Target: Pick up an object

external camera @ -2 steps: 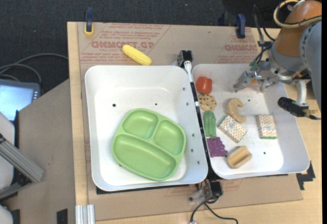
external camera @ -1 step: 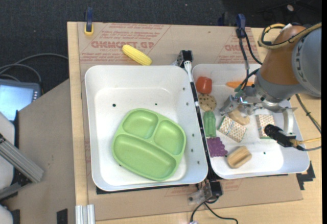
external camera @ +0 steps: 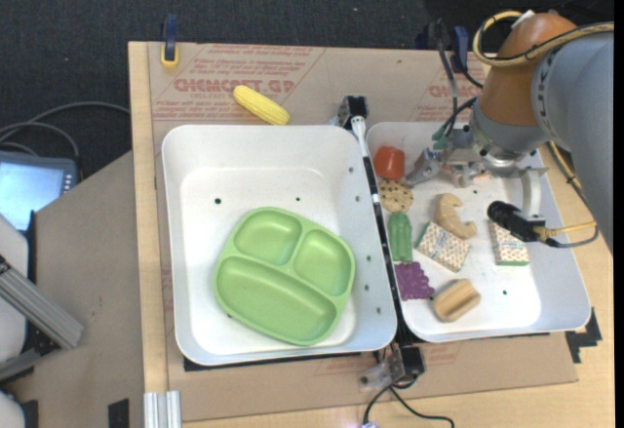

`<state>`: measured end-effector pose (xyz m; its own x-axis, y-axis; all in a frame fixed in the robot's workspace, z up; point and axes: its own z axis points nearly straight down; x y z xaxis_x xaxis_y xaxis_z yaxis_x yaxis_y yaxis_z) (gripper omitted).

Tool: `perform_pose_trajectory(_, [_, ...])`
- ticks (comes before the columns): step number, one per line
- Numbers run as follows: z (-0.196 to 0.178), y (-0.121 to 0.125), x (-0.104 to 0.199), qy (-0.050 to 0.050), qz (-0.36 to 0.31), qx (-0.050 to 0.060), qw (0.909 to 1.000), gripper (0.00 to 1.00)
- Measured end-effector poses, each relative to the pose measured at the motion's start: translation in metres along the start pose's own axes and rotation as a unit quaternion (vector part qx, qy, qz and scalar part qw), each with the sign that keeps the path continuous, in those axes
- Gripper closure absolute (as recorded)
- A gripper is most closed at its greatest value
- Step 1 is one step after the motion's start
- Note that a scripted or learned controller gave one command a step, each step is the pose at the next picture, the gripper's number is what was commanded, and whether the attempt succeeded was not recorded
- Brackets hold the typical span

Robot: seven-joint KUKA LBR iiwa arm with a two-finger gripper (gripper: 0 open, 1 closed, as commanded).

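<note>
My gripper (external camera: 450, 166) hangs low over the far part of the right bin (external camera: 561, 304), under the grey arm with its orange band. Just left of it lies a red tomato-like piece (external camera: 389, 163), with a tan cookie (external camera: 395, 194) below that. A tan crescent piece (external camera: 452, 214) sits directly in front of the gripper. Further forward are a green cucumber (external camera: 400, 236), purple grapes (external camera: 413, 280), a patterned square (external camera: 445, 247), a second patterned block (external camera: 509, 248) and a tan roll (external camera: 455, 299). Nothing visibly hangs from the gripper.
The left bin (external camera: 195, 173) holds a green divided plate (external camera: 283, 273). A yellow corn cob (external camera: 260, 105) lies on the cardboard bench behind the left bin. A black clip (external camera: 353, 109) sits at the far end of the rim between the bins.
</note>
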<state>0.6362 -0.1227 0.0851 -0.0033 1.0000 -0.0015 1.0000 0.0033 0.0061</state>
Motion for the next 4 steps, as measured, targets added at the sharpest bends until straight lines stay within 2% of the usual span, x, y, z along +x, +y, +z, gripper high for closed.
perform_pose_trajectory(1, [0.001, 0.029, 0.025, -0.004, 0.003, 0.008, 1.0000, 0.00])
perform_pose_trajectory(2, [0.001, 0.026, -0.032, 0.000, 0.004, 0.004, 1.0000, 0.00])
perform_pose_trajectory(3, [0.000, 0.031, 0.026, 0.001, 0.000, 0.004, 1.0000, 0.00])
perform_pose_trajectory(4, [-0.029, 0.032, 0.016, 0.000, 0.002, 0.000, 1.0000, 0.00])
